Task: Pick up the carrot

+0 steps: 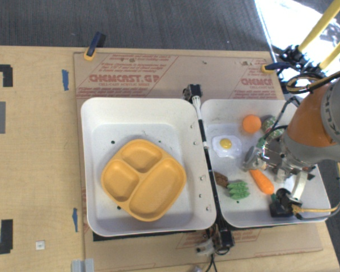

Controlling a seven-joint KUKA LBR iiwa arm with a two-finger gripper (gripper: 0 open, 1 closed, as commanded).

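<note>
So the carrot is in the right bin, lower middle of it, lying flat on a slant with one end pointing upper left and the other lower right. It's well off every wall, so no edge crowds it. The tight side is its left: a green veggie sits just beside it, and a small brown bit lies past that, near the wall the two bins share. Below the carrot there's a strip of bare floor before the bottom rim. Higher up, the egg is left of centre and an orange ball is up near the top, with bare floor in the upper left corner.

The left bin has a yellow divided plate sitting in the middle, with bare white all around it.

The arm comes in from the right edge of the frame and covers the right side of the right bin, orange band on top. The gripper hangs just above the carrot's upper end, close to it, but I can't tell if it touches. Can't tell if it's open or closed either; it's a jumble of metal from this angle. Nothing visibly gripped.
</note>
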